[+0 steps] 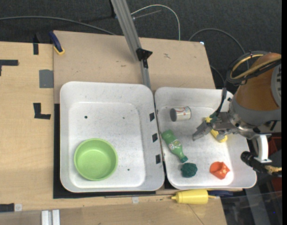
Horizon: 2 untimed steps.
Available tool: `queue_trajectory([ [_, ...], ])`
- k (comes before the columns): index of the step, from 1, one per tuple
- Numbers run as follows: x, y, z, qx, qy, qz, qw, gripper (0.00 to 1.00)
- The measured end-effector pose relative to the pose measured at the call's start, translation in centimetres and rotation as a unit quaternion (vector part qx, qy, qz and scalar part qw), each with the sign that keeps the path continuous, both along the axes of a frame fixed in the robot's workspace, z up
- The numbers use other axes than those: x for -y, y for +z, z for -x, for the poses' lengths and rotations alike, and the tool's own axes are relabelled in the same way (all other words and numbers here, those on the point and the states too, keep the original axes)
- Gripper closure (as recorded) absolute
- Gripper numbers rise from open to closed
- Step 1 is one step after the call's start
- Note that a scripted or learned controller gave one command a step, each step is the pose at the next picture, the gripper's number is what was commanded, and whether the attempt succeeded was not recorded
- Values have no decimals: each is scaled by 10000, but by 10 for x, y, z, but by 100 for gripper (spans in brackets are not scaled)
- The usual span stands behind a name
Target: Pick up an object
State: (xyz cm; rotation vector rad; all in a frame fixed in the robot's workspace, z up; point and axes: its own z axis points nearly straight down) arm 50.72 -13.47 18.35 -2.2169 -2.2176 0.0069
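**End effector over the right bin, small yellow piece at its tips**

From my seat I see the end effector (209,128) low over the right bin (204,95), reaching in from the right. Its dark fingers point left, toward the middle of the bin. I cannot tell whether they are spread or pressed together; the wrist and its cables hide too much of them.

A small yellow object (220,136) sits right at the fingers, partly tucked under them on their near-right side. It is touching or nearly touching the end effector, but I cannot see it pinched between the fingers, so I would not call it held.

The other candidates lie to the left and nearer. The green bottle (174,146) is well left of the fingertips, its long axis running from far-left to near-right, cap end toward the green lump (189,169) just beyond it. The silver can (180,113) lies on its side, farther and to the left, long axis roughly left to right. The red object (219,169) sits nearer than the end effector, almost straight below it in the view.

My judgement: the yellow piece is the closest target by far, and a grasp there needs barely any travel. The bottle would need a move left and a wrist turn to cross its long axis.

The left bin (68,125) holds a green bowl (95,159); a yellow bottle (194,197) lies on the tabletop (96,55) at the near edge.
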Motion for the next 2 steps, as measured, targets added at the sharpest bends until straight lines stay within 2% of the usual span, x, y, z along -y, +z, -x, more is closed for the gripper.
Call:
queue_trajectory([
  [2,9,-95,-1,36,3,12,10000,0],
])
